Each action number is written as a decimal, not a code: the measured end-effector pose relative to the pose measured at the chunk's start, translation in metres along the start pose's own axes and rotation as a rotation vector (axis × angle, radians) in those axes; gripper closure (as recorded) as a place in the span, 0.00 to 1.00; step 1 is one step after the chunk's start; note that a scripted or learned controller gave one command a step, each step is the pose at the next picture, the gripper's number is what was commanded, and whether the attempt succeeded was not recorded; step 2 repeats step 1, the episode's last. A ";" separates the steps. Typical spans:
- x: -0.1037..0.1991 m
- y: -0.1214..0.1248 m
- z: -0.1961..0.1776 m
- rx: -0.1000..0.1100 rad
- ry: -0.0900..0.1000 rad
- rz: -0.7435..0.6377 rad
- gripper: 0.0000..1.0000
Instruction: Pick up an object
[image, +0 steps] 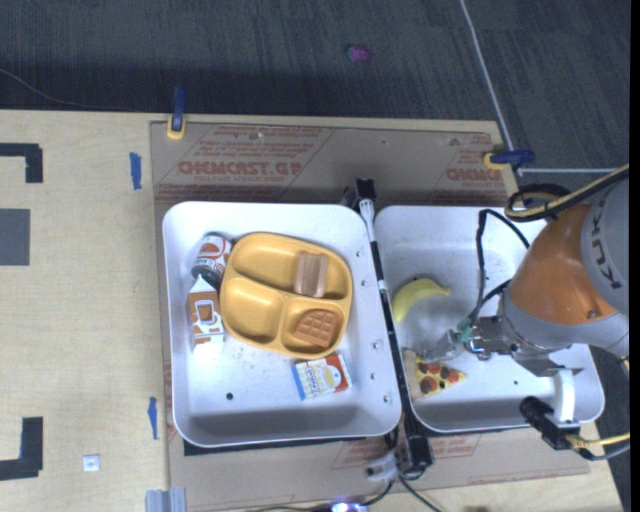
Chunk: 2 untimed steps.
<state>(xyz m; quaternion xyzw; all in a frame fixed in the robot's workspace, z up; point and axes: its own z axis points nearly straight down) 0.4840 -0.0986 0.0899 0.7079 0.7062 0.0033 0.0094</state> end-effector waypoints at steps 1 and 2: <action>0.000 0.000 0.000 0.000 0.000 0.000 0.00; 0.000 0.000 0.000 0.000 0.000 0.000 0.00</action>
